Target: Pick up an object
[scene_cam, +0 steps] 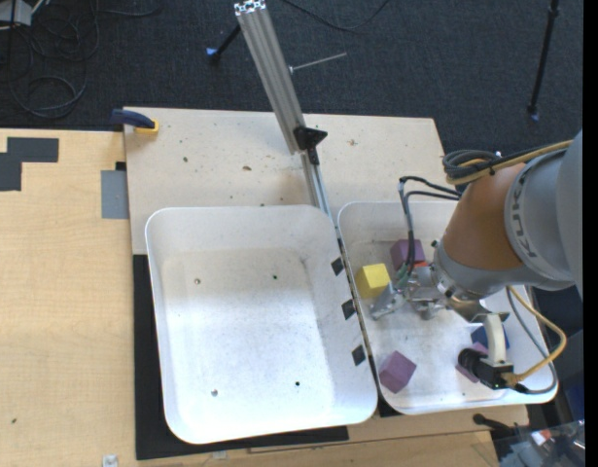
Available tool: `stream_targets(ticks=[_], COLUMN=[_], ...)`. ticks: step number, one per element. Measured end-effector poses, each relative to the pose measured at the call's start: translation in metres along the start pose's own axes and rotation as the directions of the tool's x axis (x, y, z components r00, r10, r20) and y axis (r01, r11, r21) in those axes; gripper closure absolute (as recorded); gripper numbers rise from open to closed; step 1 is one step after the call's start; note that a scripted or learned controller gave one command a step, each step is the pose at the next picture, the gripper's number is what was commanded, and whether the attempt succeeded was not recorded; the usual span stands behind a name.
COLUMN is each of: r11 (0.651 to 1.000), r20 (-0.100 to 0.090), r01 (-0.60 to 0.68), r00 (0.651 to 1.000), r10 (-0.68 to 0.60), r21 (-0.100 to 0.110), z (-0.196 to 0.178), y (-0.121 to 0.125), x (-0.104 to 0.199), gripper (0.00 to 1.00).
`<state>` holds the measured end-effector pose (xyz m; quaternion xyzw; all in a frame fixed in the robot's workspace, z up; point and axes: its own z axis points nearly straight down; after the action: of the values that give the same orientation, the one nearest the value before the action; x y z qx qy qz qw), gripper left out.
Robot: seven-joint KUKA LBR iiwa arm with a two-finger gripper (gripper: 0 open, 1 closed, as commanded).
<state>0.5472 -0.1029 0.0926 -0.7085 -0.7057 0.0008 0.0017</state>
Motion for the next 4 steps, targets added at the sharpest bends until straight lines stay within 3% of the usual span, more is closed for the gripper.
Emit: stream_targets(ticks=[1,3,4], r11=[1.000,1.000,1.000], r20=[-0.002,0.002,0.001], r01=[-0.008,0.004,0.004], r00=[1.000,1.000,1.000], r10=[0.008,-0.004,-0.004], r21=[0.001,-0.007,-0.004], z=[-0.010,-0.126,-0.149], y=[-0.001,-0.015,-0.014], x=[-0.001,-0.006,-0.007], gripper=[1.00,1.00,1.00])
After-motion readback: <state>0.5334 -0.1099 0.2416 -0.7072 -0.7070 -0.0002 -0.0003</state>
